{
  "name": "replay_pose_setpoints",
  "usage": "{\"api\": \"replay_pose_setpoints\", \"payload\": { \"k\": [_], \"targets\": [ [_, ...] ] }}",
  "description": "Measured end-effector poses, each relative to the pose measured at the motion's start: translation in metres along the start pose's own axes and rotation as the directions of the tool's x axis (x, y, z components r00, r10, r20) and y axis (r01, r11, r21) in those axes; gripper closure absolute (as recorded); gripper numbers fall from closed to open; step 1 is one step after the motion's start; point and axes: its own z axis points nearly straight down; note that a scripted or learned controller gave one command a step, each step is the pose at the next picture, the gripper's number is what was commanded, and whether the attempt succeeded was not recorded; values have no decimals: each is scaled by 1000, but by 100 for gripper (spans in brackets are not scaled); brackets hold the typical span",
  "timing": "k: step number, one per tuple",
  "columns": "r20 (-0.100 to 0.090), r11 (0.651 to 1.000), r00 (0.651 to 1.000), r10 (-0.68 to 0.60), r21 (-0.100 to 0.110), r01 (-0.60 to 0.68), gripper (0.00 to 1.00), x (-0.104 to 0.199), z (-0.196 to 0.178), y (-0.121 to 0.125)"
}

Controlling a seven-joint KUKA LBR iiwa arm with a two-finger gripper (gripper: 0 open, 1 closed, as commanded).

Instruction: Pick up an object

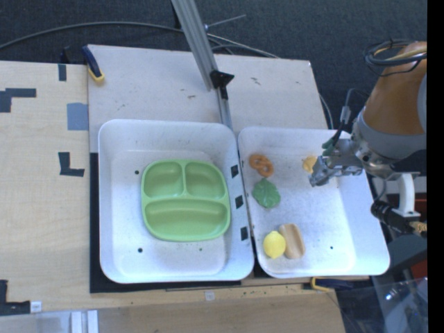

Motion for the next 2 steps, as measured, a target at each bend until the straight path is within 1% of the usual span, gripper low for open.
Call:
{"api": "replay_pose_setpoints", "payload": {
  "k": [1, 2],
  "targets": [
    [-3, 1000, 1000, -5, 7, 5, 100, 56, 13, 7],
    [-3, 1000, 1000, -6, 6, 6, 100, 115, 18, 29]
  ]
}}
